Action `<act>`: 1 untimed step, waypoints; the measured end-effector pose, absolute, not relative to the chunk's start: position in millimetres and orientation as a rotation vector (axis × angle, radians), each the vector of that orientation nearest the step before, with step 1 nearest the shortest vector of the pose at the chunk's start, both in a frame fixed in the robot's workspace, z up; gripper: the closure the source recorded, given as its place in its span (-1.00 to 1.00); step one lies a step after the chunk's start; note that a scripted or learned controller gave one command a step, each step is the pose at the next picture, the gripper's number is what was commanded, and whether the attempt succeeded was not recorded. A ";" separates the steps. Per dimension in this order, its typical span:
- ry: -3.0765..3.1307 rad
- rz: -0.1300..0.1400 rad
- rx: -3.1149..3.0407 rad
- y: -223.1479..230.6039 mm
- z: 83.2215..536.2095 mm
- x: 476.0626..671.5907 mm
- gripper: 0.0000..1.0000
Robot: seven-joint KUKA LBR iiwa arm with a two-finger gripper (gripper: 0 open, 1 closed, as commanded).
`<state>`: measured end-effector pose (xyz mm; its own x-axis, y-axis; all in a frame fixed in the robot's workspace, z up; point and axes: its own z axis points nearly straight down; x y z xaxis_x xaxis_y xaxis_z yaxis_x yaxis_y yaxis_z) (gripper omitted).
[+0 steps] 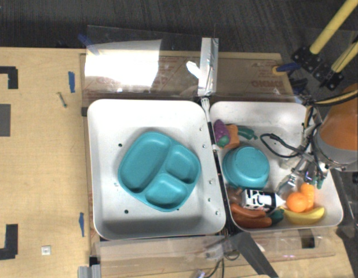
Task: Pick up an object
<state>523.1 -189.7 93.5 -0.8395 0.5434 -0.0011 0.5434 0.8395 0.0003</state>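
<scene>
The right bin (266,113) holds a pile of toy food. A teal bowl (246,167) lies near its middle, with a purple eggplant (222,134) and a green piece (245,134) behind it. At the front right lie an orange fruit (297,202), a yellow banana (306,215), a brown sausage (248,216) and a black-and-white item (259,199). My gripper (305,177) hangs low over the right side of this bin, just above the orange fruit and right of the bowl. A small orange piece (308,189) sits directly under it. I see nothing clearly held.
The left bin (109,126) carries a teal divided plate (160,169). A black cable (278,143) loops from the wrist across the right bin. The arm's orange band (342,131) overhangs that bin's right wall. Clear plastic sheeting (144,68) lies behind both bins.
</scene>
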 end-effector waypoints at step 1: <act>3.060 -0.011 0.697 -135.1 92.2 615.0 -1.00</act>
<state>615.0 -135.1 92.2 -0.9014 0.4329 -0.0046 0.4329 0.9014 -0.0063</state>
